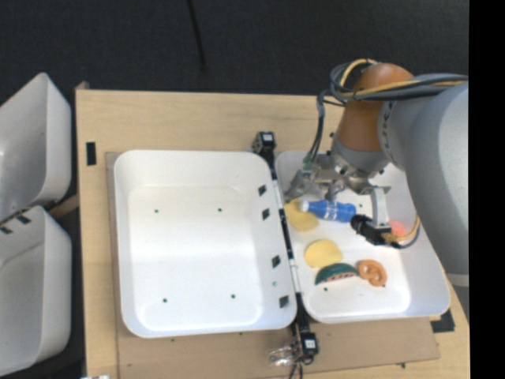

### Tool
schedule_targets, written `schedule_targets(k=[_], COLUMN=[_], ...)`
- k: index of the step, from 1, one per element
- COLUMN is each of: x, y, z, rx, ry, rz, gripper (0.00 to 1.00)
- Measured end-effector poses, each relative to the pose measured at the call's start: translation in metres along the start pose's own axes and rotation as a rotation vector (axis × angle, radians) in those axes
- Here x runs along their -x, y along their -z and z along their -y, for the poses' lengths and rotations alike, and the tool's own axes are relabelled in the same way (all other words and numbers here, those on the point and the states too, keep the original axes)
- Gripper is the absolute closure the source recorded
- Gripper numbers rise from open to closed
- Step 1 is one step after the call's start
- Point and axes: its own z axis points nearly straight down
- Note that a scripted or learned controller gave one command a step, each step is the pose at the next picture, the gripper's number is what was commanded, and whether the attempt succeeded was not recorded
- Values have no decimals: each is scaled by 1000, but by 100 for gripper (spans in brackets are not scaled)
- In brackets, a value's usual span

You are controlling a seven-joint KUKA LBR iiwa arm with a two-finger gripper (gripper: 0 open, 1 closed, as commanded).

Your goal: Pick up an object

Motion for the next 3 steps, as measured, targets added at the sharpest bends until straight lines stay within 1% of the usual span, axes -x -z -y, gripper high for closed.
schedule_targets(k=[1, 2, 3], x=[3, 4, 13], y=[-1, 10, 7], z=[75, 71, 72], rx=[-10, -2, -3], ry=[-5, -11, -5], rz=[-1, -1, -1], gripper=[0, 100, 100])
